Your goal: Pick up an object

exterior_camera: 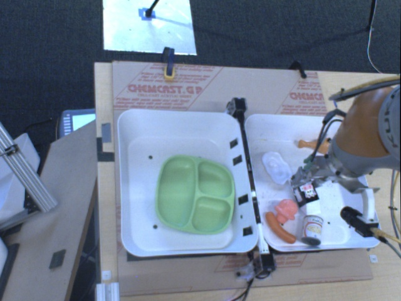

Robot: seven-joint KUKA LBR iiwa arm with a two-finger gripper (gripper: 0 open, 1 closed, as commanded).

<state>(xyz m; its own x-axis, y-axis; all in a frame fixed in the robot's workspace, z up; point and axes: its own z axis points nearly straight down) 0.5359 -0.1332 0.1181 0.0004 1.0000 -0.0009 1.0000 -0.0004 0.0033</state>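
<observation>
My gripper (305, 190) hangs low over the middle of the right bin (269, 125), and the arm reaches in from the right. Just left of it lies a clear plastic piece (276, 167). A pink object (287, 210) sits just below and to the left of the gripper. An orange sausage-shaped item (280, 228) lies beside the pink object near the bin's front. A small white jar (311, 229) stands at the front, below the gripper. An orange-tan stick-like item (307, 144) lies toward the back, partly hidden by the arm.
The left bin (135, 168) holds a green divided plate (195, 195). A black divider rail (245, 168) runs between the two bins. Cardboard lies under both bins, and a metal sheet (148, 17) sits on the dark floor behind.
</observation>
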